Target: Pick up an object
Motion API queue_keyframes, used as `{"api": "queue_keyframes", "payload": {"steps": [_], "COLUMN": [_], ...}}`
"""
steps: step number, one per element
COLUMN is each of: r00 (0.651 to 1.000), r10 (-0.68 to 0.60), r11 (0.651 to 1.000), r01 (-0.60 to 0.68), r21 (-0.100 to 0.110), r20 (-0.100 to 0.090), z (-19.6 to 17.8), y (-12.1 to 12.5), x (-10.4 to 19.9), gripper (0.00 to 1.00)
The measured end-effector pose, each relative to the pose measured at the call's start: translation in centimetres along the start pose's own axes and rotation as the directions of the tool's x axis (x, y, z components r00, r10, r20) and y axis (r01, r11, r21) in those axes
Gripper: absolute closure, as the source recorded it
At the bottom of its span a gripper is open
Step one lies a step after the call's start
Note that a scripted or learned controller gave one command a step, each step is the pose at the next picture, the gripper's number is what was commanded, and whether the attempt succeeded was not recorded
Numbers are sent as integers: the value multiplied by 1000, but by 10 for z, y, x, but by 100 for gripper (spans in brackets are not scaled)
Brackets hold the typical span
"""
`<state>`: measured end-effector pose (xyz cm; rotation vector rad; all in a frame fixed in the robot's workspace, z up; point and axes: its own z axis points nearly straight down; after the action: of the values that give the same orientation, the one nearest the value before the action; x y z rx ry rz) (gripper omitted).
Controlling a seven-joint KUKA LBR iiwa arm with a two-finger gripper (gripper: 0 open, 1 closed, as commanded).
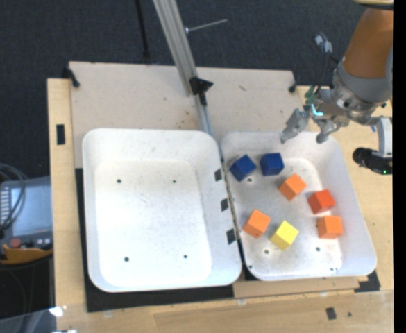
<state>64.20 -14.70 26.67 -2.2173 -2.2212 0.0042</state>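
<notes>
Four orange cubes [293,186], two blue [242,167], one yellow [284,234]

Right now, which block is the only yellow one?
The yellow block near the front of the right bin, between two orange blocks. The others are blue, orange or red-orange.

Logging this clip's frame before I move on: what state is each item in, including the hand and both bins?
hand: open, holding nothing, above the right bin's far edge
two blue cubes: side by side, close together
three orange cubes: lying apart
red-orange cube: lying loose
yellow cube: lying loose
right bin: holds all seven cubes
left bin: no cubes
</notes>
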Motion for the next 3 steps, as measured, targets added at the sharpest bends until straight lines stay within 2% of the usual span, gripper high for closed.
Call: {"api": "queue_keyframes", "payload": {"steps": [1,3], "r00": [1000,1000], "r10": [-2,-3], "r11": [1000,1000], "r01": [2,3], "r21": [-5,0], "r20": [2,1], "z": [-3,106], "y": [1,5], "x": [0,10], "gripper": [0,0]}}
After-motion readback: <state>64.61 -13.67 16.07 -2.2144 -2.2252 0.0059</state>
